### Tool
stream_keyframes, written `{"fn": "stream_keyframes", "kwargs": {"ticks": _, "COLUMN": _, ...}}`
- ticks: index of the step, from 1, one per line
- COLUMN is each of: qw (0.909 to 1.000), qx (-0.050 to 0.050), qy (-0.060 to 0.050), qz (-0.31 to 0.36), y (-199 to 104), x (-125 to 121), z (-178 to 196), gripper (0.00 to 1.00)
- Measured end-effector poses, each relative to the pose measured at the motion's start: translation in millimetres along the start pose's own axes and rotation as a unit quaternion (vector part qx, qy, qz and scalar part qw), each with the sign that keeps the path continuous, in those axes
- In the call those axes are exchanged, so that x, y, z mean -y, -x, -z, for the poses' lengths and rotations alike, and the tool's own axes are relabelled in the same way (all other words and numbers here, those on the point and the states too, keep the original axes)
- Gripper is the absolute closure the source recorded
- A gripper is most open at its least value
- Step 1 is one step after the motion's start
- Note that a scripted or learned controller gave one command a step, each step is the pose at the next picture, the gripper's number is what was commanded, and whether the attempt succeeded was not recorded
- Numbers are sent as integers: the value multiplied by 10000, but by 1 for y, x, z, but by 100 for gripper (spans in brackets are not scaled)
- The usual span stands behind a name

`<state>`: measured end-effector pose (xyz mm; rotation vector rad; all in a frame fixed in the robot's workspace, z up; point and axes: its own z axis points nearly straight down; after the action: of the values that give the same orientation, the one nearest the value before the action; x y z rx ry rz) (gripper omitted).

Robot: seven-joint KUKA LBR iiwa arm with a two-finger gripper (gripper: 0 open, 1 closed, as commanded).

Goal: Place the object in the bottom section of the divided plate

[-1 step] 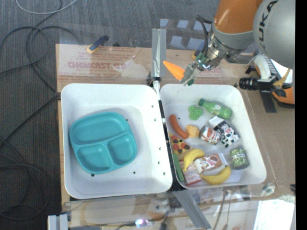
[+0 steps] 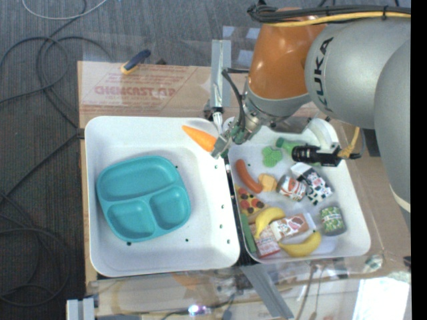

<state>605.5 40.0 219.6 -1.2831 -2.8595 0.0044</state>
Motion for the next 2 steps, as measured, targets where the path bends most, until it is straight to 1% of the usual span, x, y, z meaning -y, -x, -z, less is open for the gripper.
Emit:
{"fn": "stream_keyframes", "kwargs": {"ticks": 1, "qw": 9999, "qx": 1, "qy": 10, "qz": 150, "y": 2, "x": -21, "z": 14, "gripper": 100}}
{"fn": "stream_keyframes", "kwargs": {"ticks": 2, "qw": 9993, "qx": 11, "qy": -3, "qz": -385, "y": -53, "x": -54, "z": 15, "gripper": 100}}
